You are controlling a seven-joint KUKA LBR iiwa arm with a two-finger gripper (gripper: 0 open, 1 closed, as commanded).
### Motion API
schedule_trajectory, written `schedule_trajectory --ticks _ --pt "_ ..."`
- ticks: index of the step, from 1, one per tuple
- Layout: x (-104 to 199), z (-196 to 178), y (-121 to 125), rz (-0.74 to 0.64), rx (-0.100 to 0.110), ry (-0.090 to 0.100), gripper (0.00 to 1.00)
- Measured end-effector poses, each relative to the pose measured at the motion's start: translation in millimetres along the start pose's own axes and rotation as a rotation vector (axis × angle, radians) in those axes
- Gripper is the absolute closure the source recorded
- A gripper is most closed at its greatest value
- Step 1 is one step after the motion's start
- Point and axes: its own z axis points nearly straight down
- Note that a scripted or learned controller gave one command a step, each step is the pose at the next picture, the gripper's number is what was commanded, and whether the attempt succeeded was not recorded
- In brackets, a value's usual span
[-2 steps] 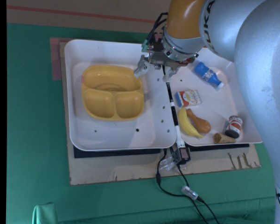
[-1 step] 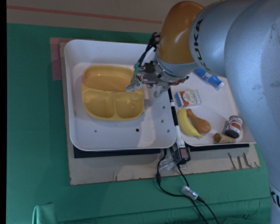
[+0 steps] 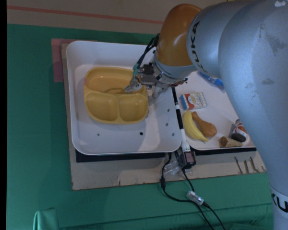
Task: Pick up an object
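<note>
Grey arm's gripper (image 3: 140, 83) hovers mid-frame over the yellow divided plastic tray (image 3: 116, 100) — jaws' state unclear — left white bin (image 3: 86, 138).

The yellow divided tray (image 3: 116, 101) fills the left bin's (image 3: 86, 138) far half, with the end effector (image 3: 144, 83) over its right edge; the near strip of that bin lies open; the right bin's (image 3: 216, 110) near edge is crowded by banana (image 3: 192, 127), drumstick (image 3: 205, 126) and small items; the carton (image 3: 193, 100) sits mid-bin.
</note>
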Motion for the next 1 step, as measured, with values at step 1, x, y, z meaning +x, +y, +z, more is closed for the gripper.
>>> schedule_trajectory --ticks 1 --pt "0.3 -11.3 2.5 0.005 -0.009 0.002 1.00"
